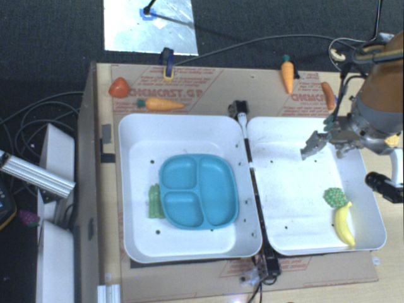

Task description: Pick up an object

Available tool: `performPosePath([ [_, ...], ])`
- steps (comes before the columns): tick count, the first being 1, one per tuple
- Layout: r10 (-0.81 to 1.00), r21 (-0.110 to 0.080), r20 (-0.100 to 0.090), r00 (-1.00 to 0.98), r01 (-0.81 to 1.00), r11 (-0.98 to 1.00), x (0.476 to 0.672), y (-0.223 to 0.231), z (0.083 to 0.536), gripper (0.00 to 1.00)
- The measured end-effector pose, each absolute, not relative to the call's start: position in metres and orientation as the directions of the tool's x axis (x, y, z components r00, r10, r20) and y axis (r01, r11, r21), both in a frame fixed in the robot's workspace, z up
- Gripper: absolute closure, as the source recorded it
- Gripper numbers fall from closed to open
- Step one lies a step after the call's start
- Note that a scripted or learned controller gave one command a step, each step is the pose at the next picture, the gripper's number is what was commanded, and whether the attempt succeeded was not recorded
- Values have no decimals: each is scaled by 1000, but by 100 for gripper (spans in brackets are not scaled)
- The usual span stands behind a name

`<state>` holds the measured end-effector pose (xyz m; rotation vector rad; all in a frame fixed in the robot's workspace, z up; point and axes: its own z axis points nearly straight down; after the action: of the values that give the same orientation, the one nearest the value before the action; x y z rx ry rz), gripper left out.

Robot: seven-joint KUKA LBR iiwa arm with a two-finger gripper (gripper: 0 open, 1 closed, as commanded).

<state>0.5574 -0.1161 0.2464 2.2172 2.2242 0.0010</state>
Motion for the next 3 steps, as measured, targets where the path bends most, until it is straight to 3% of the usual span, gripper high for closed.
performPosePath([
  [1,1000,3,-3,-1,1000,1,556,-186,247,0],
  [2,1000,0,0,-1,1000,1,530,-207,160,0],
  [3,1000,4,-1,-4,1000,4,614,-206,158,0],
])
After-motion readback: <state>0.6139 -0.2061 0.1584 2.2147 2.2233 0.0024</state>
